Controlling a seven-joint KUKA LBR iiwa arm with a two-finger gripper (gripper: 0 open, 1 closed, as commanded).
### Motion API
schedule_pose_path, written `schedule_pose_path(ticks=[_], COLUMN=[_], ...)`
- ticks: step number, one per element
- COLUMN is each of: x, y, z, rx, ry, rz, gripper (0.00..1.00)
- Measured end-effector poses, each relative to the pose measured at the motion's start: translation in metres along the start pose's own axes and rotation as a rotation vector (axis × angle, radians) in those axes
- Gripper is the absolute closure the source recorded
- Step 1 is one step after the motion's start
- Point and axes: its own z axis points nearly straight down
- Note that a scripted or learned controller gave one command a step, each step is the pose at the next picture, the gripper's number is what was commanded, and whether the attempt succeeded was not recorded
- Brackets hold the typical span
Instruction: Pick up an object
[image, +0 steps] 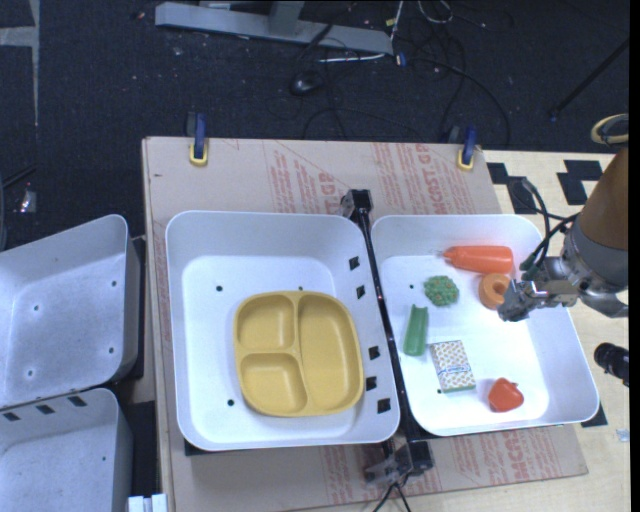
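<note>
Orange ring (492, 289) in right bin (560, 345), just below carrot (480, 258), right of broccoli (440, 291). Gripper (517, 303) touching ring's right edge; fingers' state impossible to tell. Further from ring: green pepper (416, 330), small box (452, 365), red pepper (505, 395). Yellow tray (298, 352) in left bin (200, 300).

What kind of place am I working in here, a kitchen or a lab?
Most likely a robotics lab bench, not a kitchen. The two white bins sit on a board held by clamps, loose cables run over the dark floor, and the food is toy-like: a carrot, broccoli.
</note>
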Motion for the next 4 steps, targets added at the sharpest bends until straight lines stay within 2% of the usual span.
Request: schedule_pose_path(ticks=[2,4], x=[0.111,0.198], y=[0.037,0.078], z=[-0.019,-0.019], rx=[-0.002,-0.002], ry=[0.0,0.0], rz=[-0.001,0.001], gripper=[1.0,1.0])
